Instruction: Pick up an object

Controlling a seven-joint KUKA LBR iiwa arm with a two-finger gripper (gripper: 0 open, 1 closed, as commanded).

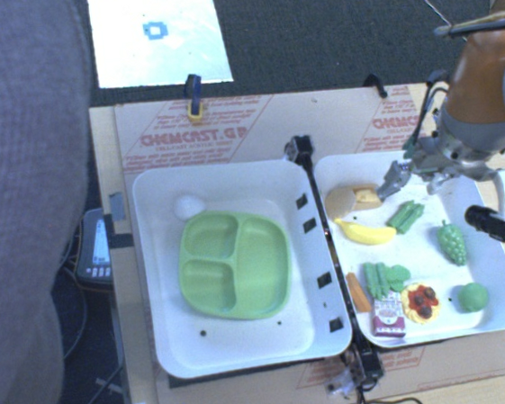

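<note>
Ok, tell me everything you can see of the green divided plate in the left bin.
The green divided plate is light green, looks like smooth plastic, with rounded corners and three compartments: one long on the view's right, two smaller on its left. It lies flat and right side up, slightly rotated, near the middle of the left bin, resting on the bin's floor. Nothing sits in it. A small white ball lies just beyond its upper left corner, close to its rim.

two white bins; one green tray; roughly nine toy foods in the right bin

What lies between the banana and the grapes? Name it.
Camera view: the green beans lie between the banana and the grapes.
</note>
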